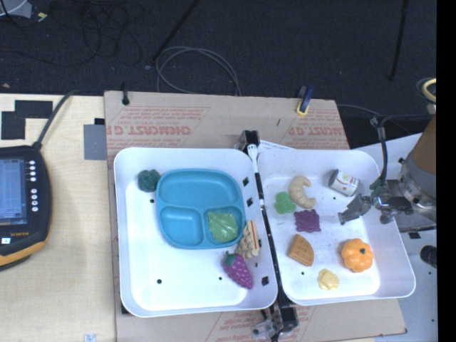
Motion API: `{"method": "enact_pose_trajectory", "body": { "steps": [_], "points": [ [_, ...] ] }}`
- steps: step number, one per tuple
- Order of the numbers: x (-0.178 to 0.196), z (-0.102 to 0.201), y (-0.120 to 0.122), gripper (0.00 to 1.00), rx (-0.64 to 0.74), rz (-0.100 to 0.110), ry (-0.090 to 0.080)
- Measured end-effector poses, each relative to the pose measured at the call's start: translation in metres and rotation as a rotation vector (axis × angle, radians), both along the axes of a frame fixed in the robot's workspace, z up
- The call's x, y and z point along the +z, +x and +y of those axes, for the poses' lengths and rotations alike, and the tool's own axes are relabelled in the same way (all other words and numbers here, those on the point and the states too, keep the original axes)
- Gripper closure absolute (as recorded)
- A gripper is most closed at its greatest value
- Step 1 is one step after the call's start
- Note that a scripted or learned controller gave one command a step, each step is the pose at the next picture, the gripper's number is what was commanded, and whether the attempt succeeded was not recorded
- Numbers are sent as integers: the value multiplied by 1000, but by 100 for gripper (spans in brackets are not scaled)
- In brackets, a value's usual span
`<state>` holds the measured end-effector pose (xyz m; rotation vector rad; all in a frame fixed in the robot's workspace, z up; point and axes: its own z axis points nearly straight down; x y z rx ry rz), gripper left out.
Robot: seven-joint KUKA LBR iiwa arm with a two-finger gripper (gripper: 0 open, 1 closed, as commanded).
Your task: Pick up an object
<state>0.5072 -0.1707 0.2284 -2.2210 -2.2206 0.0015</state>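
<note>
My gripper [358, 209] hangs low over the right bin [390, 280], near its right side, with the arm coming in from the right. It sits between a small white can [345, 183] lying just up-left of it and an orange pumpkin [357, 255] below it. Nothing visibly hangs from it. Further left in the same bin lie a tan croissant [303, 191], a green leafy piece [285, 204], a purple piece [308, 221], an orange waffle wedge [301, 250] and a small yellow piece [328, 279].
The left bin [135, 276] holds a blue divided plate [187, 206] with a green lettuce leaf [222, 225], a dark green piece [148, 179], a tan lattice biscuit [249, 239] and purple grapes [239, 269]. A teach pendant [18, 198] lies at the far left.
</note>
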Motion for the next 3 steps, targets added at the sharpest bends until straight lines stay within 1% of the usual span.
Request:
{"method": "enact_pose_trajectory", "body": {
  "steps": [1,2,3],
  "points": [
    [-148,51,44,0,5,1,1],
    [-104,27,119,0,3,-8,-3],
    [-142,60,137,0,2,-1,0]
  ]
}}
